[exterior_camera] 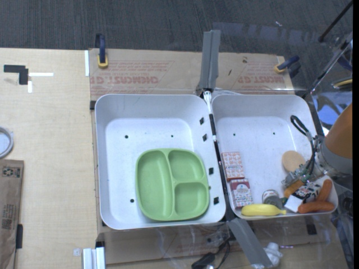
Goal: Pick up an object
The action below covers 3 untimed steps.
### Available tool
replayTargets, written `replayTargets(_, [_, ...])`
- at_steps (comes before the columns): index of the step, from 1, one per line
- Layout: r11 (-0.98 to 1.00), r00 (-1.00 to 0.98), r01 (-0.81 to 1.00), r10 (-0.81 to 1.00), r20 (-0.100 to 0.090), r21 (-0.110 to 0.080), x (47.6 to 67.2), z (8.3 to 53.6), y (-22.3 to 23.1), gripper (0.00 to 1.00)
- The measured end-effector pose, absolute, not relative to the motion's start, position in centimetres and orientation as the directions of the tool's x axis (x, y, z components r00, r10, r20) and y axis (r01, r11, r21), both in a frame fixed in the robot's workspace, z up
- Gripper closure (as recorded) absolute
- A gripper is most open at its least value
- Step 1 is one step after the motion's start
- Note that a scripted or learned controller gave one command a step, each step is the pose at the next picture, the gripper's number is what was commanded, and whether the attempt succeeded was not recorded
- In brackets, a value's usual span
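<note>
two bins [106,150], one green plate [172,183], one banana [262,210]

1. Left bin [112,150]: green plate [171,184] fills lower centre; upper part free.
2. Right bin [258,116]: upper-left free; clutter w/ banana [262,210], boxes [235,179] crowds lower right.

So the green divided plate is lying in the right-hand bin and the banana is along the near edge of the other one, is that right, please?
Not quite: the green divided plate lies in the left-hand bin, not the right-hand one. The banana does lie along the near edge of the other bin, the right-hand one. The camera view shows both.
</note>
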<state>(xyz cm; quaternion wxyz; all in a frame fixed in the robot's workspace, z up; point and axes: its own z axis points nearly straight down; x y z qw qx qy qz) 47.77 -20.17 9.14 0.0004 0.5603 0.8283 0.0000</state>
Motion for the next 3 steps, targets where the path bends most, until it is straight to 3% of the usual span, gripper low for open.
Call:
replayTargets(2, [0.368,-0.368,0.930,0.930,-0.002,0.005,48.0,10.9,-20.1,1.00])
replayTargets(3, [0.217,-0.217,0.976,0.976,-0.001,0.000,47.8,19.2,-17.6,1.00])
